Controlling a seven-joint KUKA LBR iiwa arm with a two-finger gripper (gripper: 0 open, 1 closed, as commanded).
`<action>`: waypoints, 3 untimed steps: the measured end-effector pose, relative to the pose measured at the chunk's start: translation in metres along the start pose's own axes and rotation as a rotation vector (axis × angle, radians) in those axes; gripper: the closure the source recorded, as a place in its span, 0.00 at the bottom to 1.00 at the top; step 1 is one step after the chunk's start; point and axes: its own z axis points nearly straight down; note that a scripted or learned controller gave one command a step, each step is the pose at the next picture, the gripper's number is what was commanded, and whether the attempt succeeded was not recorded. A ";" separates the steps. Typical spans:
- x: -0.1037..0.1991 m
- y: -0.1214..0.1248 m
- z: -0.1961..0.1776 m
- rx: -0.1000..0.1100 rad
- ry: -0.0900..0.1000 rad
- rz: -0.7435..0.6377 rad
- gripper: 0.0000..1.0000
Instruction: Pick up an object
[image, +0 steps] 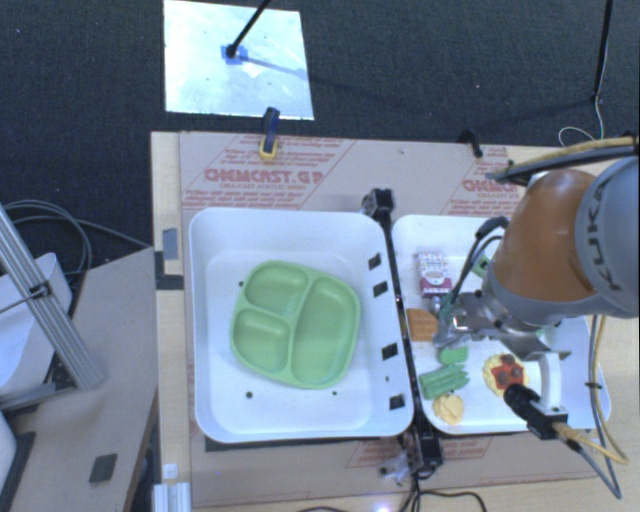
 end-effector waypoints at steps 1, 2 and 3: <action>0.025 0.000 0.000 -0.001 0.003 -0.014 1.00; 0.024 0.000 0.000 -0.002 0.002 -0.009 0.00; 0.024 0.002 -0.011 -0.004 0.003 -0.011 1.00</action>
